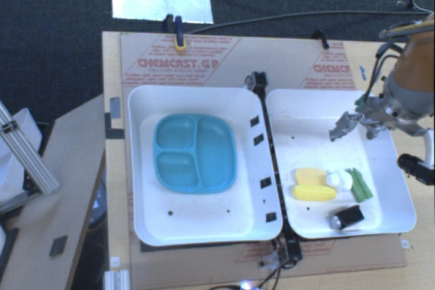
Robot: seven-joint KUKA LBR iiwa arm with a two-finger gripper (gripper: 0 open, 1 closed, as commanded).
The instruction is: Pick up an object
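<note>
Here we read "CHEMCAST GP" [178, 64] on the board under the bins. Our gripper [359, 125] hangs, fingers apart and empty, above the right bin [306, 112]; the yellow corn cob [314, 193] lies well below.

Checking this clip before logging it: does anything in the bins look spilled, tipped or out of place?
Nothing stands out. The blue divided plate lies flat in the left bin; the small items sit clustered in the right bin.
</note>
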